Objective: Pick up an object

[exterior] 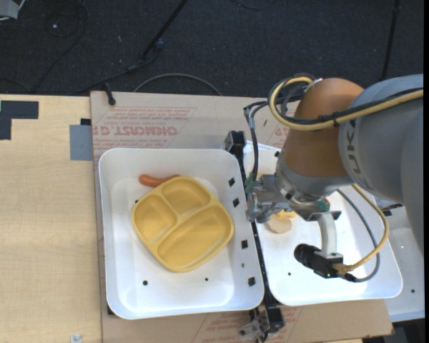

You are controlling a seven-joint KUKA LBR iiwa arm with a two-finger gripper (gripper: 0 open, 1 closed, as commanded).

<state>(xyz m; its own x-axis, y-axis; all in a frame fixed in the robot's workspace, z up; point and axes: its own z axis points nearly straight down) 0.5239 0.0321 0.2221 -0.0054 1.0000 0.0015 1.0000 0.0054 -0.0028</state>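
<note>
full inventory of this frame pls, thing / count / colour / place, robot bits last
bins: 2, white, side by side on the bench; left bin, right bin
divided plate: 1, yellow, three compartments, middle of the left bin
sausage-like item: 1, orange-red, left bin, at the plate's far edge, partly hidden by it
small rounded object: 1, pale cream, right bin near its left wall, under the wrist; kind not clear
cardboard sheet: 1, brown with red print, under the bins
bench top: 1, light wood, left of the bins
arm: 1, grey with an orange band, over the right bin
hand: 1, dark metal, by the right bin's left wall, above the cream object
</note>
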